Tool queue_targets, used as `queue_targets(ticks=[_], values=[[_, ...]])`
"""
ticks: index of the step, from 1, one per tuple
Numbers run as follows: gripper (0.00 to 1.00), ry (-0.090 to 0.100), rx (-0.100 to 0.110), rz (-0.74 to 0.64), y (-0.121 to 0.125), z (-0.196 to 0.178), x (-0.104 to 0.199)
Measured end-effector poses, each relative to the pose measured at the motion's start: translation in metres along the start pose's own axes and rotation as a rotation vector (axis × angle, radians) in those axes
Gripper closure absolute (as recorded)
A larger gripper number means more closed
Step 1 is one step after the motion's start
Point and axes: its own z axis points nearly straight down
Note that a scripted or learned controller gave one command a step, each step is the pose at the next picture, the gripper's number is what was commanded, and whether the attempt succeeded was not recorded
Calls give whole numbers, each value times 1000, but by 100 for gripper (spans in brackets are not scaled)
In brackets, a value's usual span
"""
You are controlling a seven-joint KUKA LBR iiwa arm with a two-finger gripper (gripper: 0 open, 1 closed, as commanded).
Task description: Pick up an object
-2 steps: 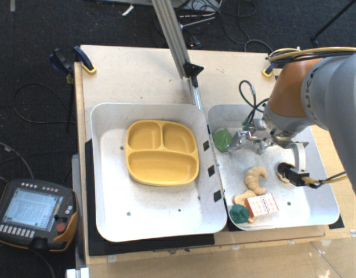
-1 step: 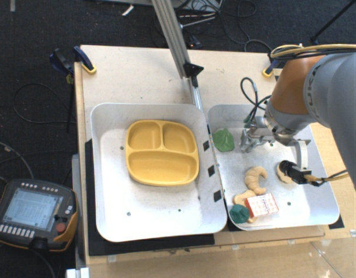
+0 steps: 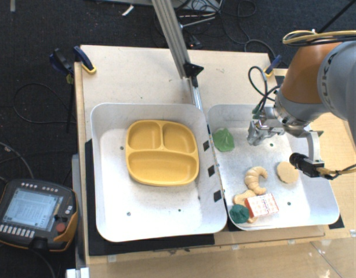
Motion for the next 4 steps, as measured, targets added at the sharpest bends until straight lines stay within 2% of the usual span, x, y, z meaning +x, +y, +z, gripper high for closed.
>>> queue_targets(ticks=[1, 2, 4], values=[[100, -1, -1, 1, 2, -47, -8], [100, -1, -2, -4, 2, -101, 3], [100, 2, 8, -7, -23, -81, 103]])
